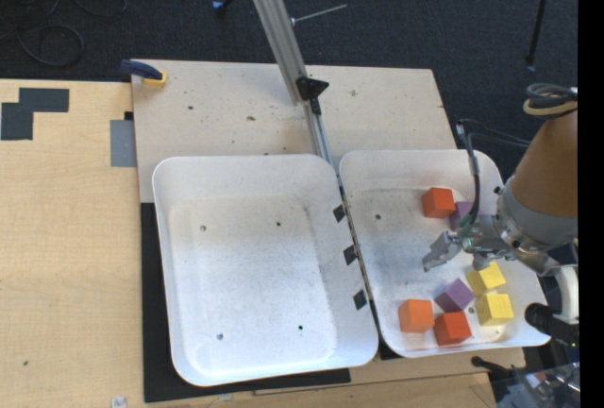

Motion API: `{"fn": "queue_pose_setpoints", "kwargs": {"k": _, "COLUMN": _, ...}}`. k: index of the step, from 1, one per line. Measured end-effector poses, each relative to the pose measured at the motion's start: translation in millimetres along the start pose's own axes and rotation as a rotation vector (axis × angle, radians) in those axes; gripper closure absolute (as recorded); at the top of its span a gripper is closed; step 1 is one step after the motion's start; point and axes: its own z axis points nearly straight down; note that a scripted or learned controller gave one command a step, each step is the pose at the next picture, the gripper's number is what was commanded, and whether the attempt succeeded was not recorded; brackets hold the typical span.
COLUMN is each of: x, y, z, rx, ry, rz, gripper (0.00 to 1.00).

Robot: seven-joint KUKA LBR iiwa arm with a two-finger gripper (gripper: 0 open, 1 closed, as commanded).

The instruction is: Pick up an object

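Note:
In the right bin (396,198) lie several small blocks: an orange cube (437,202) toward the back, a purple one (463,211) partly hidden behind the arm, a yellow block (488,278), a purple cube (455,295), a second yellow block (494,308), an orange cube (415,314) and a red-orange cube (452,328). My gripper (451,248) reaches in from the right and hangs low over the bin floor, between the rear orange cube and the front cluster. Nothing shows between its fingers.
The left bin (179,208) sits beside the right one, with black clips on the shared rim. A slanted aluminium bar (278,28) rises behind the bins. A blue and yellow clamp (143,71) lies at the bench's far left corner.

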Motion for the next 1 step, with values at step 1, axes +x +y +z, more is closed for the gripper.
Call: {"fn": "queue_pose_setpoints", "kwargs": {"k": 1, "x": -0.4, "y": 0.1, "z": -0.1, "rx": -0.001, "ry": 0.0, "rz": 0.004, "gripper": 0.0}}
